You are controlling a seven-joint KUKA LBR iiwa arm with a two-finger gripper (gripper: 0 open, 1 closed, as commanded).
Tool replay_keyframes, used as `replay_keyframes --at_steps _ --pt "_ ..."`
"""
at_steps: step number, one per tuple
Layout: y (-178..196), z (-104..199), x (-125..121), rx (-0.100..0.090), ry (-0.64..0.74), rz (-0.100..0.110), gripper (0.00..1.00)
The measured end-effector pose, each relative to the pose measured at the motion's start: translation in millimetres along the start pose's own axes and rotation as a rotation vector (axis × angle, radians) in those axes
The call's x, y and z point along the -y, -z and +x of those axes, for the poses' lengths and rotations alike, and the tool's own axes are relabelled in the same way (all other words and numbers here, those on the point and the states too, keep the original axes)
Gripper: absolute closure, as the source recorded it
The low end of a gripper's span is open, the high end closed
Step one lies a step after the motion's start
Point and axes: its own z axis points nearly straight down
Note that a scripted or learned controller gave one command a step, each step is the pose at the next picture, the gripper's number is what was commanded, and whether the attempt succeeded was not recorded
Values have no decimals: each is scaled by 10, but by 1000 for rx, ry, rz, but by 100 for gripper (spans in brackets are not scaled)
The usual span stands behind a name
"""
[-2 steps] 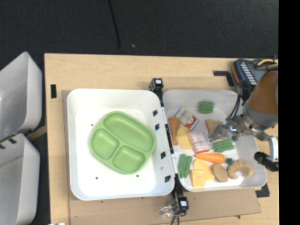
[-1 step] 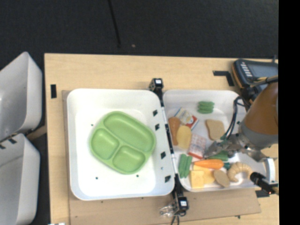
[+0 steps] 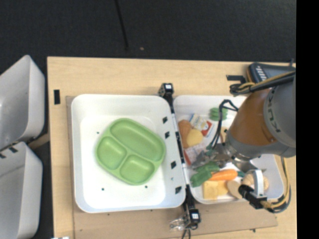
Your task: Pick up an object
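The right bin (image 3: 195, 102) holds a heap of toy foods. An orange carrot (image 3: 225, 175) lies beside a green vegetable (image 3: 203, 176), with a yellow cheese block (image 3: 213, 190) and a tan roll (image 3: 234, 188) in front of them. A brown potato-like piece (image 3: 185, 129), a yellow lemon-like piece (image 3: 194, 139) and a printed packet (image 3: 201, 122) lie toward the back left. My gripper (image 3: 212, 157) is low in this bin, just above the green vegetable and carrot. The arm's orange band (image 3: 251, 121) hides the middle of the bin.
The left bin (image 3: 84, 183) carries a green divided plate (image 3: 130, 151) at its centre. A metal divider with clamps (image 3: 175, 148) runs between the bins. A small green item (image 3: 215, 114) lies at the back of the right bin. Cables and a black device (image 3: 259, 74) sit at the back right.
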Motion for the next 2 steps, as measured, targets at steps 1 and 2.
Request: replay_keyframes --at_steps 1,2 --pt "100 -38 -1 0 -14 -2 100" --pt "1052 659 -399 -2 5 -9 100"
